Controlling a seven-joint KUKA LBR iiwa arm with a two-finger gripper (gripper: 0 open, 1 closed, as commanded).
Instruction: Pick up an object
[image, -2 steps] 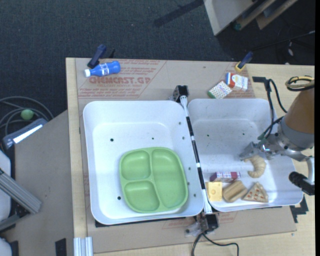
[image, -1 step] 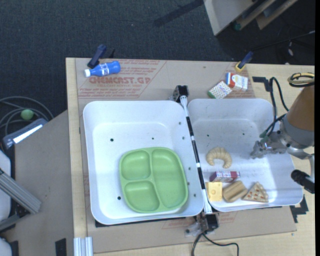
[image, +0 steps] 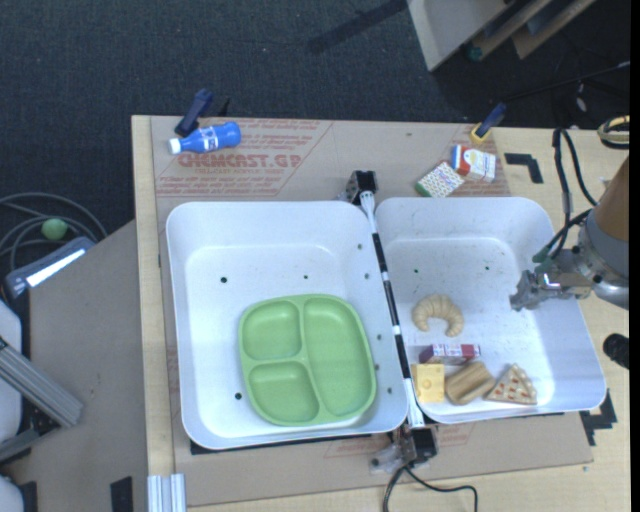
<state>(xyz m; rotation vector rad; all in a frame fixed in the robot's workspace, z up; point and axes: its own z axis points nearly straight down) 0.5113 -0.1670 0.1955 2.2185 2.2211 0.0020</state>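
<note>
The gripper (image: 527, 293) is seen over the right bin's (image: 500, 222) right side, nothing held; whether it is parted cannot be told. The approach step seems underway: a move left and down toward the croissant (image: 439, 312) would be needed.

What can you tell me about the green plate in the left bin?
The green plate is a pale green, rounded-rectangle tray that looks like plastic, split by raised ridges into three compartments: two on its left side and one long one on its right. All three look bare. It lies flat and right side up on the floor of the left bin, toward the near right corner, turned slightly askew. Nothing else touches it.
</note>
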